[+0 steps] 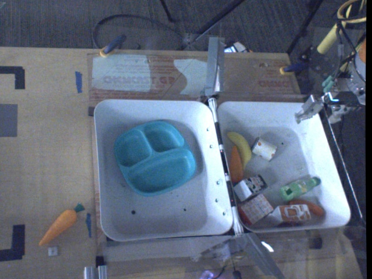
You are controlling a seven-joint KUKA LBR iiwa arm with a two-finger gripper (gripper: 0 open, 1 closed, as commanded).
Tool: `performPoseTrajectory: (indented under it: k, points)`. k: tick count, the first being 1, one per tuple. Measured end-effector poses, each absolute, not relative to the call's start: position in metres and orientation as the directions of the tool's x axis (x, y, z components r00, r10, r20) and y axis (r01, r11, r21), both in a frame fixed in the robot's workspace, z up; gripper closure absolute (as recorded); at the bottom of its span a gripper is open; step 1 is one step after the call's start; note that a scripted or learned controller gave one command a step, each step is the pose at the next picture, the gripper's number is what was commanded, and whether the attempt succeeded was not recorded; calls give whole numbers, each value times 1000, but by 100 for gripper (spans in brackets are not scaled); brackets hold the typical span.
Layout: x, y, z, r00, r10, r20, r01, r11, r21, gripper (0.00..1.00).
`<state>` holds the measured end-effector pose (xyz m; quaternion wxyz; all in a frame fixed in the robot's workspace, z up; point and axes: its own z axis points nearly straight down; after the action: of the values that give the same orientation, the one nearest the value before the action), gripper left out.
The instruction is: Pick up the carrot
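On the bench [46, 156], at the near left and outside both bins, lies a toy carrot [58, 226]. It is orange with a small green tuft at its upper right end, and it tapers toward its lower left tip. It lies at a slant on the bare wood, just left of a short strip of blue tape [88, 225], and nothing touches it.

The left bin [110, 220] holds a blue divided plate [154, 156] with three compartments, set toward the bin's far half.

In the right bin [334, 173], the near edge is crowded: a small checked box [256, 207], an orange-and-white packet [293, 213] and a black-and-white carton [250, 186] lie close together. A green bottle [300, 186] lies on its side just beyond them. Against the left wall, an orange vegetable-shaped piece [235, 166] lies alongside a yellow banana [241, 146], the two touching. A white cylinder with a brown end [264, 148] sits just right of the banana.

Farther back, at the right bin's far right corner, the end effector [314, 106] hangs over the rim, well apart from the carrot. Whether its fingers are spread or closed cannot be told from this angle, and nothing is seen between them.
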<state>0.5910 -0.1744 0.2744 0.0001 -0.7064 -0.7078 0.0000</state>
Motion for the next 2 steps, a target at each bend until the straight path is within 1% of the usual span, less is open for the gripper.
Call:
performPoseTrajectory:
  k: [1, 2]
  points:
    - [580, -125, 112, -220, 976, 1, 976, 220, 0, 0]
    - [617, -63, 256, -242, 970, -1, 970, 242, 3, 0]
